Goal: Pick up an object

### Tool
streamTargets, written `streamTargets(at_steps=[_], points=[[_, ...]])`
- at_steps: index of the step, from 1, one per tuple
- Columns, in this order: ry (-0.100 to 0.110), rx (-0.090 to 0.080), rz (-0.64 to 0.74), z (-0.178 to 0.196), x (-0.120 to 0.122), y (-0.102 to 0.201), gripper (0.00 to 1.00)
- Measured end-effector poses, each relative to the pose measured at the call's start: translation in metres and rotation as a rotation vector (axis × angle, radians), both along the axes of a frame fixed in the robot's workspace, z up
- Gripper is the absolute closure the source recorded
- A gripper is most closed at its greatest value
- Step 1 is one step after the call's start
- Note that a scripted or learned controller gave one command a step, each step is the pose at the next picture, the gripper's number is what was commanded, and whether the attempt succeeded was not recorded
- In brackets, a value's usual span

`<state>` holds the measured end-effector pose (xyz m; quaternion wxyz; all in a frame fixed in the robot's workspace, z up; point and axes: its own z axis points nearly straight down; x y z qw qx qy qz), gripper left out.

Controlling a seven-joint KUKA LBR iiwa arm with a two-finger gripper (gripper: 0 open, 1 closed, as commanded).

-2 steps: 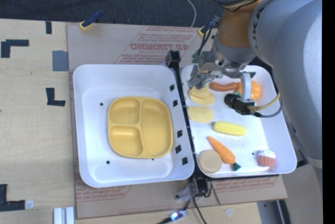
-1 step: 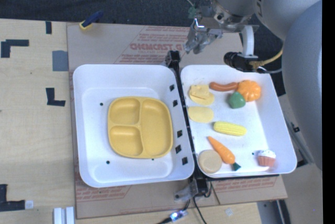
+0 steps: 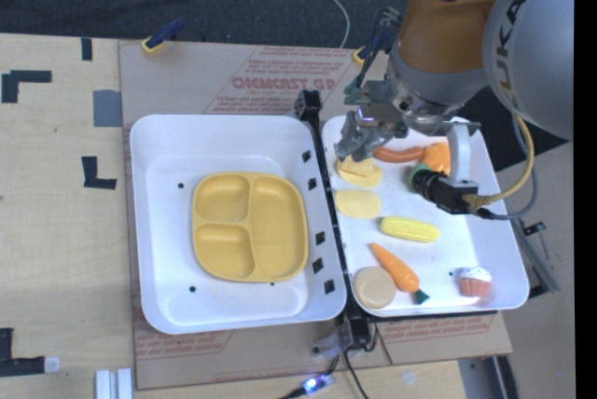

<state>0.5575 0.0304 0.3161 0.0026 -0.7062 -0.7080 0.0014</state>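
Arm [image 3: 485, 6]: reaching in from the right, its orange band sitting above the wrist, and hanging over the far end of the right bin
Jaws [image 3: 353, 145]: pointing down just above a pale yellow food piece; whether they are apart or together I cannot tell, as the fingertips are blurring into the clutter, and nothing is showing between them
Right bin [image 3: 508, 248]: lying on the worktop and holding all the loose toy food
Pale yellow piece [image 3: 359, 171]: lying at the bin's far left, directly under the jaws, possibly touching them
Second pale yellow piece [image 3: 358, 203]: lying just beside the first, nearer the camera
Sausage [image 3: 399, 154]: lying behind the jaws, next to an orange piece [image 3: 437, 155]
Corn cob [image 3: 409, 228]: lying across the middle of the bin
Carrot [image 3: 395, 268]: lying at a slant near the front
Round biscuit [image 3: 375, 287]: sitting in the front left corner, just beside the carrot
Cupcake [image 3: 475, 282]: standing in the front right corner
Left bin [image 3: 159, 155]: holding a yellow divided plate [image 3: 250, 227] in its middle
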Motion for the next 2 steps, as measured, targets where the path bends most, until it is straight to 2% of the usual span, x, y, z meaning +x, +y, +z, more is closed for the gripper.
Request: streamTargets(at_steps=[1, 2], points=[[-0.007, -0.001, -0.004, 0.047, -0.058, -0.022, 1.00], [0.005, -0.002, 0.002, -0.029, -0.076, 0.024, 1.00]])
